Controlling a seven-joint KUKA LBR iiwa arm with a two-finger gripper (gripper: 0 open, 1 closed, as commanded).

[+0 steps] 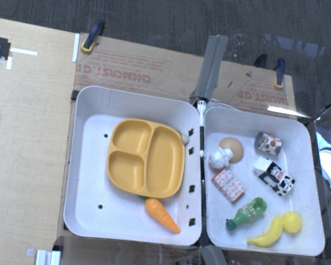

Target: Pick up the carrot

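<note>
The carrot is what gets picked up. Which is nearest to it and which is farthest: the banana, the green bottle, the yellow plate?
From the carrot, in the left bin:
1. Yellow plate, same bin, just above the carrot and right next to it.
2. Green bottle, right bin, near its left side.
3. Banana, right bin, beyond the bottle.

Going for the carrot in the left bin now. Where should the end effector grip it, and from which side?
Grip the carrot across its thick middle, coming straight down from above. It lies flat, slanting from its blunt end beside the yellow divided plate to its tip at lower right. Set the fingers across that axis; the plate crowds the blunt end, so stay toward the middle.
</note>
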